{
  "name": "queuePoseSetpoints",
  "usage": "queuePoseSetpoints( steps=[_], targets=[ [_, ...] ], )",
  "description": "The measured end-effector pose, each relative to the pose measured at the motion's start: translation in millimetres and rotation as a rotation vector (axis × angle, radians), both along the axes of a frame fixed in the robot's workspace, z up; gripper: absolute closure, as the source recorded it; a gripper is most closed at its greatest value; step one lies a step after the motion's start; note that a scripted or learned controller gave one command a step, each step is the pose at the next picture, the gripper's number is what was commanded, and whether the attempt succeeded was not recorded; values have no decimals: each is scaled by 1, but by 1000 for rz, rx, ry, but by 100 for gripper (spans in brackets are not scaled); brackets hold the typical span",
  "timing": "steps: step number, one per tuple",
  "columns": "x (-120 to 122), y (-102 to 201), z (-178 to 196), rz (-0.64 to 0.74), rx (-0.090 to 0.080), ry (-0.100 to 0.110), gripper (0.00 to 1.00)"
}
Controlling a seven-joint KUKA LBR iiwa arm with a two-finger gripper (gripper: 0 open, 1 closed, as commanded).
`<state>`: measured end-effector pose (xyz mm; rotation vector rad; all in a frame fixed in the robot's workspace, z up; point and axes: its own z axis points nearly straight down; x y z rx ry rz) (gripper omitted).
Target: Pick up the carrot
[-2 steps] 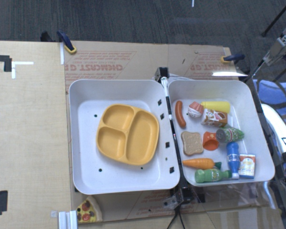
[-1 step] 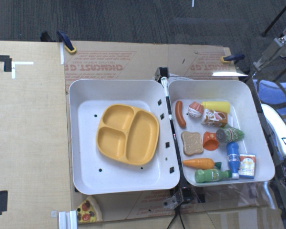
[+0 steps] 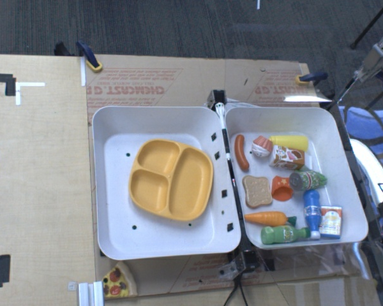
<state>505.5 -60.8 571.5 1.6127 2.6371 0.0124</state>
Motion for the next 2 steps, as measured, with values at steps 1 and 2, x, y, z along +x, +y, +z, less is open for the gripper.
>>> queuePoseSetpoints(
  steps=[1,2],
  targets=[
    [0,0,0,-1,0,0,0],
    [3,0,9,3,-3,-8,100]
  ],
)
